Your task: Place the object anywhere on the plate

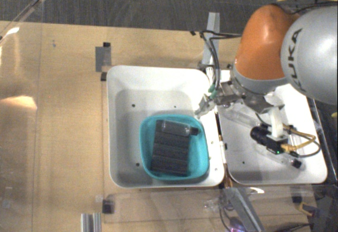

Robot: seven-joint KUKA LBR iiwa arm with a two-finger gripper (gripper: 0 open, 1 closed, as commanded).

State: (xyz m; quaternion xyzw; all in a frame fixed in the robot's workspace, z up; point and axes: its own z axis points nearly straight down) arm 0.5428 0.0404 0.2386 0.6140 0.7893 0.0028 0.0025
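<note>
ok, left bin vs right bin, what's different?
The left bin holds a teal plate with a dark ridged object lying on it; the right bin has the arm over it. The left bin shows whole, the right bin is partly covered by the arm. Both are shallow, white, and sit side by side.

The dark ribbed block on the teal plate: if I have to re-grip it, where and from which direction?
Grip the dark ribbed block across its two long sides near the middle, coming straight down from above. It lies flat on the teal plate, whose raised rim blocks a side approach. Its cap end looks narrower and less secure.
</note>
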